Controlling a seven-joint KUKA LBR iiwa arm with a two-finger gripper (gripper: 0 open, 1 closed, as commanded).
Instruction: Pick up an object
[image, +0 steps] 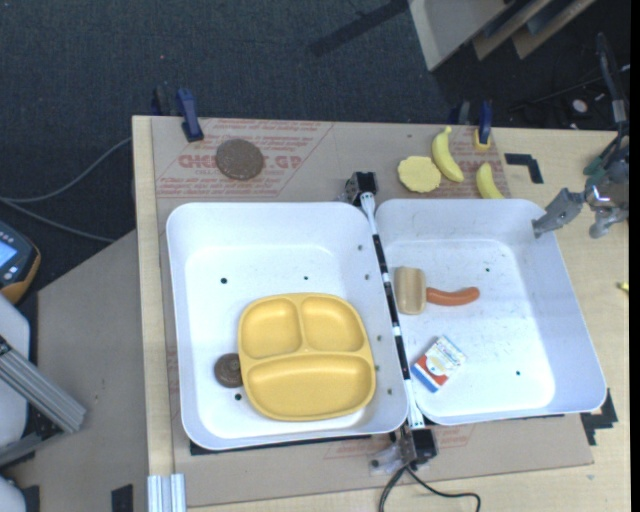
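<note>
Right bin (560, 330), contents and surroundings. A hot dog sausage (452, 295), orange-red, lies flat in the upper left part of the bin floor, long axis running nine to three o'clock. Its left end touches or nearly touches a tan bread slice (409, 290), which sits hard against the divider between the bins. At about six o'clock from the sausage, near but apart, lies a small carton (439, 363), white with blue and red print, turned at a slant.

The gripper (578, 204) hangs over the bin's upper right corner, at roughly two o'clock from the sausage and well apart from it; nothing lies between the fingers. Whether the fingers are spread or closed cannot be told at this angle.

Left bin (190, 300): a yellow three-compartment plate (305, 355) occupies the lower centre; a brown round disc (229, 370) rests at its nine o'clock, touching the plate's edge.

Bench beyond the bins, at twelve o'clock: a yellow round slice (420, 174), a banana (447, 155) just beside it, a second yellow piece (488, 181) to their right, and a brown round cookie (239, 158) above the left bin.
</note>
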